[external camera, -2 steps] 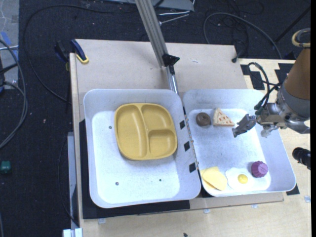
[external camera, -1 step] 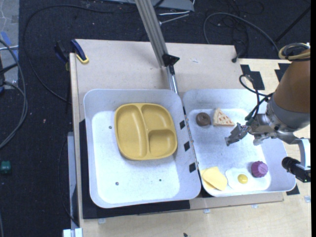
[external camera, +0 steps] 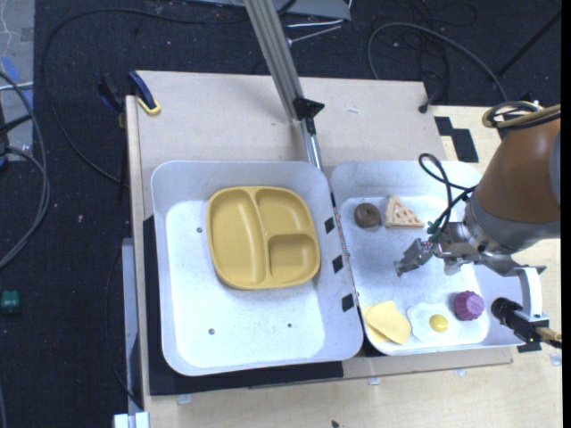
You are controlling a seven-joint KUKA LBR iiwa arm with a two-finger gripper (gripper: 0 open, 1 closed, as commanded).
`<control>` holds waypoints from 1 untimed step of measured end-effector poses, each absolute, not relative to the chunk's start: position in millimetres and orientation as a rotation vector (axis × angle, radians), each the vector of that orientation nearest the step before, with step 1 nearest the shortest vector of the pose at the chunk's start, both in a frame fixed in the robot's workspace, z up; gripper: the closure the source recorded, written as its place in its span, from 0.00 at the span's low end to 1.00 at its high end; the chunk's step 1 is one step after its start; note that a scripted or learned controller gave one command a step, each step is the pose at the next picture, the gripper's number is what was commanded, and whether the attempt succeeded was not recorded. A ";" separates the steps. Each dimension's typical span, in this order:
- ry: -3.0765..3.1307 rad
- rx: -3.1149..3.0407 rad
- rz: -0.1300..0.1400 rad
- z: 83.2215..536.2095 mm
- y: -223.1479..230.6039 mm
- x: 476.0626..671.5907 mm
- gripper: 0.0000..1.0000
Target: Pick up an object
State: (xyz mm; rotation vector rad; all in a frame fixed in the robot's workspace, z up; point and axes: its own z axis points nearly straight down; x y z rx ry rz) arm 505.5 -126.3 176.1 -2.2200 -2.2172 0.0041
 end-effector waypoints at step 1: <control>-2.217 -2.218 0.004 120.2 -115.3 506.1 0.00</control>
